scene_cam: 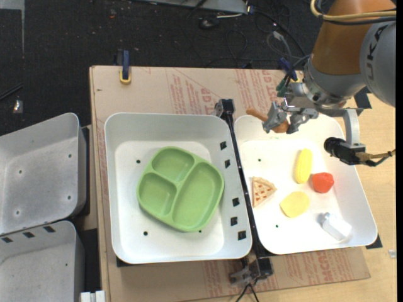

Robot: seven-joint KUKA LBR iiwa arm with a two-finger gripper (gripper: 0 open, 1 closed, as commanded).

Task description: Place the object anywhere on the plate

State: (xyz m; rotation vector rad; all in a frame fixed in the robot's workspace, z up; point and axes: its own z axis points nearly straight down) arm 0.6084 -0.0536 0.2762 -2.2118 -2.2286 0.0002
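A green plate (181, 187) with three compartments lies in the left bin (119, 168). My gripper (283, 122) hangs over the far left corner of the right bin (362, 200), to the right of and beyond the plate. An orange-brown elongated object (279, 126) shows between its fingers, with one end (254, 113) sticking out to the left. The gripper is shut on it and holds it above the bin's rim.
In the right bin lie a yellow oblong piece (303, 165), a red round piece (322, 182), a pizza slice (262, 190), a flat yellow piece (295, 204) and a white-grey object (334, 225). A black divider (238, 181) runs between the bins.
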